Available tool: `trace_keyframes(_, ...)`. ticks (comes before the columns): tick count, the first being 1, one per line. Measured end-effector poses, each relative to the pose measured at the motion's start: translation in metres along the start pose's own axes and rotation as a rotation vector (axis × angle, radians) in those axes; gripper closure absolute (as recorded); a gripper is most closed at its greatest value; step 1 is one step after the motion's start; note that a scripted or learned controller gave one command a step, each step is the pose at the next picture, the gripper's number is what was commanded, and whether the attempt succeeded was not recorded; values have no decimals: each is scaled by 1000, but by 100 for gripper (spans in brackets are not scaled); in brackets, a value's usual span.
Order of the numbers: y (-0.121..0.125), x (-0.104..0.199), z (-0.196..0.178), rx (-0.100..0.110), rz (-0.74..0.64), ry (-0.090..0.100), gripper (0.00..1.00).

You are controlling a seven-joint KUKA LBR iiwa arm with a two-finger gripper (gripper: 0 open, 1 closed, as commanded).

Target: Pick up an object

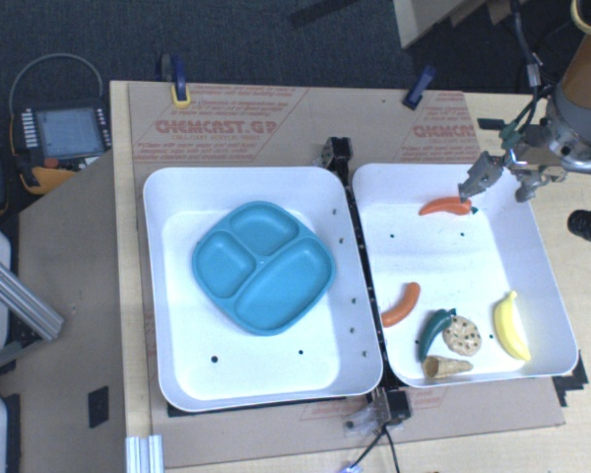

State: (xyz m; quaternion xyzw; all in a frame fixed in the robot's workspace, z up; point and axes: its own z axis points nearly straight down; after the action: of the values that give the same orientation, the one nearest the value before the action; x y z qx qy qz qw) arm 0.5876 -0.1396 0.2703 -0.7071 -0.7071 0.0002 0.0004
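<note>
Touching carrot [443,206], left fingertip [470,191], gripper [497,190]

On the brown board [276,116] under my two bins, faded red print along its far edge reads "CHEMCAST GP", once behind the left bin [167,264] and again, harder to make out, behind the right bin [542,254]. The smaller red lines around it are too blurred to read.
</note>
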Motion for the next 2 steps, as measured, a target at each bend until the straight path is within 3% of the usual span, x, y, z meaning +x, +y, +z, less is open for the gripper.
trace_keyframes(2,-5,3,86,3,0,1,0)
